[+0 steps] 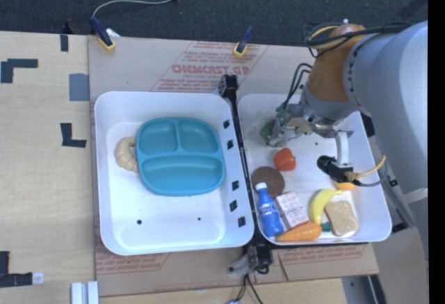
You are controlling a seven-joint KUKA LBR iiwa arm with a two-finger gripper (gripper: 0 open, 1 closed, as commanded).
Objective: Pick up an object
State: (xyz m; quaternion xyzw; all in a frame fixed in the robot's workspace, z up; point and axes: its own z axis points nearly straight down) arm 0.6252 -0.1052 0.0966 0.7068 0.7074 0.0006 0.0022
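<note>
The claw point(279, 130) hangs low in the right bin point(372, 226), touching a green object point(267, 131); its state cannot be told. Centre it over that object before closing, clear of the tomato point(284, 158).

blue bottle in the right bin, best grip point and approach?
Grip the blue bottle across the middle of its body, coming straight down from above. It lies flat, white cap toward the brown round piece, so its long sides face up. The bin wall is close on one side and the wrapped packet on the other, so the fingers have little room; probably a tight fit.
</note>
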